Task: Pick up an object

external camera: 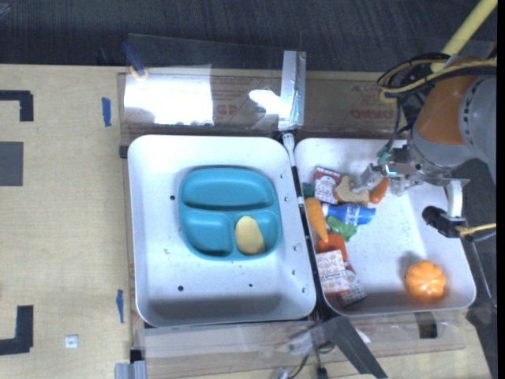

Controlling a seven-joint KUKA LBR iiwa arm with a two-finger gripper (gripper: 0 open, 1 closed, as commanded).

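Arm: we saw the grey arm (473,121) with its orange band (439,117) reaching in from the right, over the upper right corner of the right bin.
Claw: we placed the claw (377,181) low over the upper middle of the right bin (394,235), at the right edge of the heap of things. A small orange-red piece (379,190) lay right at its tip, touching or nearly so. We could not tell whether the claw was clenched or released, nor whether it grasped the piece.
Heap: we found the pickable things crowded along the left side of the right bin. A red and white packet (324,185) lay at the top, with a tan lump (348,189) just beside it on the right. Below them lay a blue wrapper (353,213) and a green piece (341,227). A carrot (316,220) ran along the bin's left wall. A second red and white packet (340,277) lay tilted near the lower left corner.
Orange: we saw a round orange (426,279) alone near the lower right corner, well apart from the heap and from the claw.
Left bin: we saw a blue tray (229,188) with compartments in the middle of the left bin (158,243). A yellow lemon (249,234) sat in the tray's lower right compartment.
Tabletop: we saw both bins side by side on the tabletop (63,212), their inner walls touching.
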